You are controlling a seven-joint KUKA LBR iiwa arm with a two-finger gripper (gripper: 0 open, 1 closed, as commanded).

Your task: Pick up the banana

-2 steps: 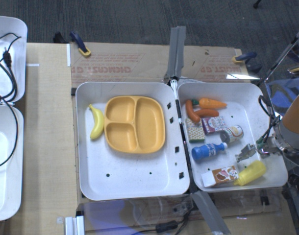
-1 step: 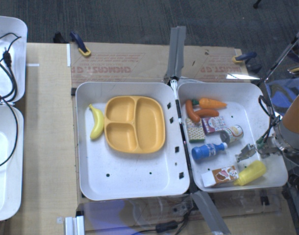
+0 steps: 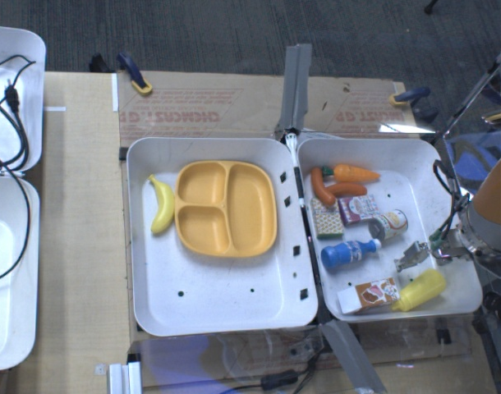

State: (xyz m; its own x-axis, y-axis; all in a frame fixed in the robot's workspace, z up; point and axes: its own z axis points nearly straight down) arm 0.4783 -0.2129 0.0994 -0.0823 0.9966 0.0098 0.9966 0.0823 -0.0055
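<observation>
Near edge, right bin (image 3: pixel 448 306): yellow squeeze bottle (image 3: pixel 420 290) lies on its side, touching a small orange-and-white carton (image 3: pixel 367 294) to its left. Just behind them, the gripper (image 3: pixel 412 255) sits low over the right bin, reaching in from the right. It is small and metallic, nothing is seen in it, and I cannot tell whether the claw is open or closed. The grey arm (image 3: pixel 484 220) is partly cut off at the right edge.

A blue bottle (image 3: pixel 351 253) lies on its side, left of the gripper and near it. Further back is a small can (image 3: pixel 388 224), tipped over, then a purple box (image 3: pixel 359 209) and a greenish packet (image 3: pixel 325 218) beside it. Behind those lie two reddish sausages (image 3: pixel 347 190), and a carrot (image 3: pixel 356 172) is farthest back in this bin.

Left bin (image 3: pixel 218 310): the banana (image 3: pixel 161 206) lies flat on the bin floor by the left wall, curved, just beside the left rim of a yellow divided plate (image 3: pixel 227 208); contact is unclear. The banana is well apart from the gripper, in the other bin.

Far side: a grey post (image 3: pixel 296 89) stands at the seam between the bins. Brown cardboard (image 3: pixel 209 105) lies behind the bins, with a blue-yellow clamp (image 3: pixel 134 74) at its left corner and another clamp (image 3: pixel 411 97) at its right.
</observation>
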